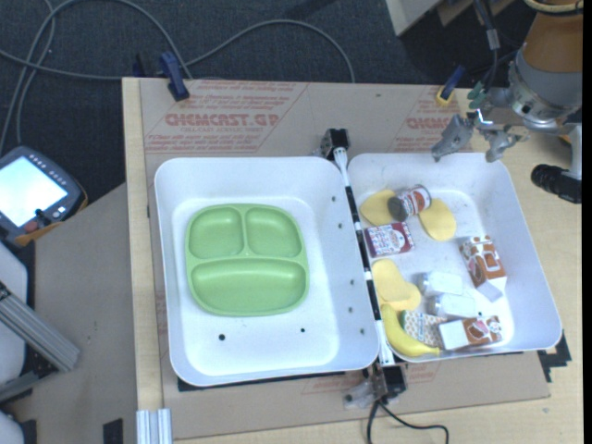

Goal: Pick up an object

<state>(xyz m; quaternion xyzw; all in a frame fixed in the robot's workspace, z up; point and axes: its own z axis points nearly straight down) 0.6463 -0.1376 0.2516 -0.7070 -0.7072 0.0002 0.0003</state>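
Observation:
My gripper [474, 143] hangs above the far edge of the right bin [518, 202], its two grey fingers spread apart with nothing between them. Below it in that bin lie a small can [411, 202] on its side, two yellow discs [438, 219], a dark red packet [388, 240], a brown and white carton [483, 261], a banana [407, 336] and several small boxes [462, 326]. The can is the nearest object to the gripper, down and to its left.
The left bin [176, 202] holds a green divided plate [247, 258]. A black hinge strip [356, 239] runs between the bins. The arm's orange band [555, 7] is at the top right. Cables and a blue clamp [173, 73] lie beyond the bench.

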